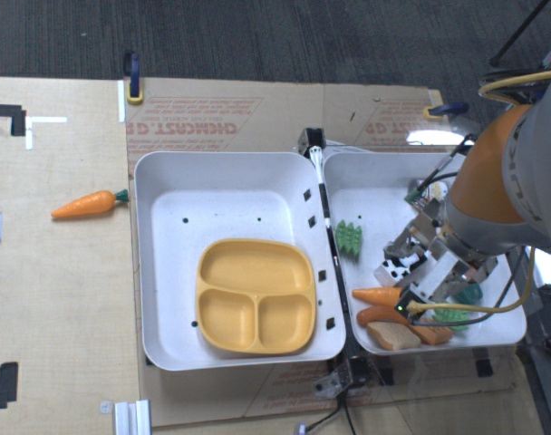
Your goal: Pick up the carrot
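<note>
Camera view. White plastic: two shallow bins are seen side by side on a pale wooden bench (58, 315), with brown cardboard (221, 120) beneath their far edge.

Left bin (158, 243): a yellow divided plate (256, 295) is laid flat in the near half, with three compartments, all bare.

Right bin (375, 188): a small green ridged item (349, 238) is noted near the left wall. An orange carrot (375, 294) is found lying on its side in the near half, tip toward the dividing wall. Just nearer the camera, a reddish sausage-like piece (384, 315) and a brown bread-like slice (393, 336) are seen touching one another. A green leafy item (455, 314) and a teal object (469, 293) are partly hidden under the arm.

The grey arm (529, 188) with its orange band is reached in from the right. The gripper (407, 293) is lowered into the near part of the right bin, at the thick end of the carrot; contact cannot be confirmed. Whether the claw is spread or closed cannot be told.

A second carrot (85, 205) is recorded on the bench, outside and to the left of the left bin.
</note>
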